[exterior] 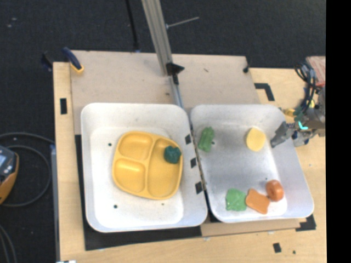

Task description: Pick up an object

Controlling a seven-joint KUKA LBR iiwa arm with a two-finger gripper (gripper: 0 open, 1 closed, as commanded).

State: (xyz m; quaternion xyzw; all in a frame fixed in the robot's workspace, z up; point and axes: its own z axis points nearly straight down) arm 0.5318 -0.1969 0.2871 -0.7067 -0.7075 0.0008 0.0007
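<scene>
Object candidates: several small items lie loose in the two bins, none lifted yet.
Left bin [98, 125]: far from the fingers; yellow divided plate [140, 171] with a dark green piece [172, 154] resting in its upper right compartment.
Right bin [230, 116]: light green piece [206, 138] near the far wall from the fingers; green lump [236, 200], orange piece [256, 201] and red-orange piece [275, 190] clustered well below them.
Yellow round piece [255, 139]: nearest target, just beside the fingers, clear of its neighbours.
Fingers [279, 136]: at the bin's right rim, holding nothing; whether spread or closed, I cannot tell.
Advice: likely best to centre over the yellow piece, descend straight, close squarely across it.
</scene>
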